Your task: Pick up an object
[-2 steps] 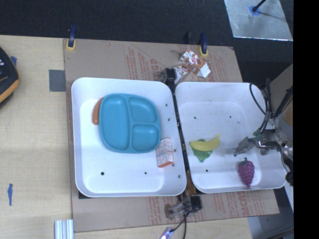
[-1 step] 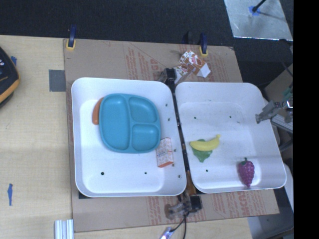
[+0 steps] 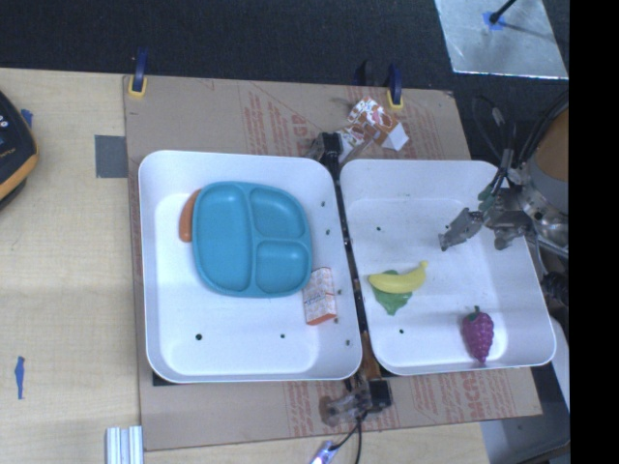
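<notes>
Purple grapes (image 3: pixel 477 334) and banana (image 3: pixel 399 279) in right bin (image 3: pixel 435 187), blue tray (image 3: pixel 251 239) in left bin (image 3: pixel 164 259), gripper (image 3: pixel 481 231) spread, holding nothing.

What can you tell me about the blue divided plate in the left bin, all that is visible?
The blue plate is a rounded rectangle that looks like matte plastic, with raised ridges splitting it into three compartments: a tall one at the left and two smaller ones at the right. It lies flat and face up in the left bin, toward its upper middle. An orange object peeks out from under its left edge, and a small packet sits by its lower right corner.
</notes>
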Robot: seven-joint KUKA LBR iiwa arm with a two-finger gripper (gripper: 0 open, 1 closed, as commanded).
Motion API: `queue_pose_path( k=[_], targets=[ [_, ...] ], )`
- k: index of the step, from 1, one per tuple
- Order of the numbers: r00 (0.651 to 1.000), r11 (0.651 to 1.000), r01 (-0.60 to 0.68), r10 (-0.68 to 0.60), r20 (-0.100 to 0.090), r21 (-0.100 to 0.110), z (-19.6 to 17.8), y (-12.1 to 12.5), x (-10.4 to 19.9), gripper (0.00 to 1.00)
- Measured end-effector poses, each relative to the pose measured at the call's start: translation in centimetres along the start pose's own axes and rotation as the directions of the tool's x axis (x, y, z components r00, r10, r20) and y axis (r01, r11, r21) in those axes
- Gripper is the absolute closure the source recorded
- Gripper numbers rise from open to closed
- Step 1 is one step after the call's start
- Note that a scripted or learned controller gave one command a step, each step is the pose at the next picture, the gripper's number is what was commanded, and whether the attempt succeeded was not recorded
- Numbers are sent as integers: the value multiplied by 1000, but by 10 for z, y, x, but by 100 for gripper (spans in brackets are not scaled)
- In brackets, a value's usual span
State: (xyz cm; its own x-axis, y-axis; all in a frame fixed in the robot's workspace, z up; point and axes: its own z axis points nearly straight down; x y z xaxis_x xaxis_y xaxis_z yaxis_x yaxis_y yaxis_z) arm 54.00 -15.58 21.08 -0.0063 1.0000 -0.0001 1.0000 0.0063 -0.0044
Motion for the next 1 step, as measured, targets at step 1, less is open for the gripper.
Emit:
queue_pose_path(
  k=[1],
  targets=[
    [1000,1000,-3,3,1,0,57,-65,-55,0]
  ],
)
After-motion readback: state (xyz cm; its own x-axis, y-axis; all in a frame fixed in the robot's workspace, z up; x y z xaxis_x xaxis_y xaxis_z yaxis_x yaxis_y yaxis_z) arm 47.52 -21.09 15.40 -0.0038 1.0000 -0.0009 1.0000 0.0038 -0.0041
